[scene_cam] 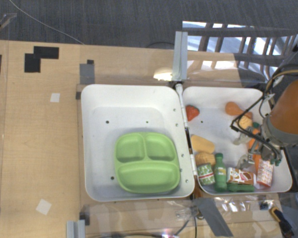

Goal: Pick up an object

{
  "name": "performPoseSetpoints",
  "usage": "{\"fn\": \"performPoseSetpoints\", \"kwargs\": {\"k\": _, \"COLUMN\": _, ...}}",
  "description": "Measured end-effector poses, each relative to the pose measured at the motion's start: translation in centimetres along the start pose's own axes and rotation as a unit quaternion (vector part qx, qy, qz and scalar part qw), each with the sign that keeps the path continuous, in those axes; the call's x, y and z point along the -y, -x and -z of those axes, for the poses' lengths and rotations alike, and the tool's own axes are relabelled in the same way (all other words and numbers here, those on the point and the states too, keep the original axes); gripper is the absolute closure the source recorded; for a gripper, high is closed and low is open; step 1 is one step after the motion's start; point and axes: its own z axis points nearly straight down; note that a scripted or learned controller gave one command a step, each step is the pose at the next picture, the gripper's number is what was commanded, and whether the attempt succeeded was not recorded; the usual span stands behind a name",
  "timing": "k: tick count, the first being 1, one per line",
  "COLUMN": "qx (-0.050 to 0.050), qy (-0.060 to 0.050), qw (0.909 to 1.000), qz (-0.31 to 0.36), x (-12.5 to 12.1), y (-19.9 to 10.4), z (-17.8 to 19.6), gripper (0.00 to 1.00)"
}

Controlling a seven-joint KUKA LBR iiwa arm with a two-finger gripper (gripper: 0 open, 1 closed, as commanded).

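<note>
I'm hovering the gripper (pixel 252 158) over the right bin (pixel 213 100), near the 1 green bottle (pixel 220 172); jaw state, I can't tell.

A green sectioned plate (pixel 147 162) (three compartments) lies in the left white bin (pixel 97 133) on the wooden bench (pixel 35 148).

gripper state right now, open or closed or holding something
Gripper: cannot be told; it is low in the right bin, among the items there, and nothing is visibly held.
</note>
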Motion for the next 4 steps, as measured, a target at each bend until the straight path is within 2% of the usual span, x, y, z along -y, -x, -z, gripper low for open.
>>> {"fn": "performPoseSetpoints", "kwargs": {"k": 1, "qx": -0.001, "qy": 0.0, "qw": 0.9947, "qz": 0.103, "x": -2.5, "y": 1.0, "z": 0.0, "gripper": 0.0}}
{"fn": "performPoseSetpoints", "kwargs": {"k": 2, "qx": 0.0, "qy": 0.002, "qw": 0.9947, "qz": 0.103, "x": -10.3, "y": 0.9, "z": 0.0, "gripper": 0.0}}
{"fn": "performPoseSetpoints", "kwargs": {"k": 3, "qx": 0.009, "qy": 0.003, "qw": 0.9945, "qz": 0.105, "x": -10.4, "y": 1.4, "z": 1.5, "gripper": 1.0}}
{"fn": "performPoseSetpoints", "kwargs": {"k": 4, "qx": 0.003, "qy": 0.002, "qw": 0.9902, "qz": 0.14, "x": -13.9, "y": 4.7, "z": 18.2, "gripper": 1.0}}
